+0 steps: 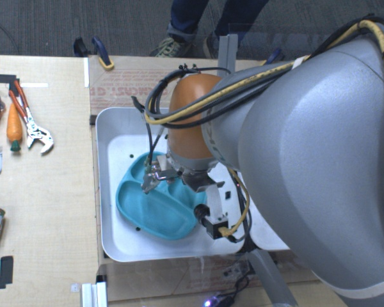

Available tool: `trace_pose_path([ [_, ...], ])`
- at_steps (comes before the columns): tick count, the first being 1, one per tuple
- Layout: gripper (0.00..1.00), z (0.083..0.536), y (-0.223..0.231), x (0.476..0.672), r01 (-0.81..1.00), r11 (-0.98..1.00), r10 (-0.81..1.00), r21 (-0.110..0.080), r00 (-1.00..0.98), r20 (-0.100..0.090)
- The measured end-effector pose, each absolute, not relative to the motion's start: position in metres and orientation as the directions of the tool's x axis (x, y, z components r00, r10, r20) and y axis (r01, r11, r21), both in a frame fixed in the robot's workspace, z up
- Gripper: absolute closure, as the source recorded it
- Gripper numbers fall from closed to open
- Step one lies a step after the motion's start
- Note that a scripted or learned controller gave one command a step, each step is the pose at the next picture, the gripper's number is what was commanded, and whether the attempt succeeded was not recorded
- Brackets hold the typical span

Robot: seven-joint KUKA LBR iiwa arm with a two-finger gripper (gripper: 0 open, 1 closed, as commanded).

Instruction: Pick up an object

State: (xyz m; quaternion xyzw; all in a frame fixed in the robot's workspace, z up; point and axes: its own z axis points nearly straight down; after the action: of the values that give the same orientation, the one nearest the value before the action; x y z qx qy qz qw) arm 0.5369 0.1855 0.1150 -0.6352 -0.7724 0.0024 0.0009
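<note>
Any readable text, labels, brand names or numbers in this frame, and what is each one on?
Faint reddish print on the cardboard sheet behind the white bin: mirrored and too blurred to read.
No legible text on the teal divided plate, the arm, or the tools at the left.

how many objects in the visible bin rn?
1: a teal divided dish in the white bin, lying lower left under the gripper. The arm covers much of the bin, so more may be hidden.
</note>
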Motion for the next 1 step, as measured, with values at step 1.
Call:
trace_pose_path([
  [1,0.00,0.2273,0.1204,0.5376,0.997,-0.074,0.997,-0.002,0.074,-0.003],
])
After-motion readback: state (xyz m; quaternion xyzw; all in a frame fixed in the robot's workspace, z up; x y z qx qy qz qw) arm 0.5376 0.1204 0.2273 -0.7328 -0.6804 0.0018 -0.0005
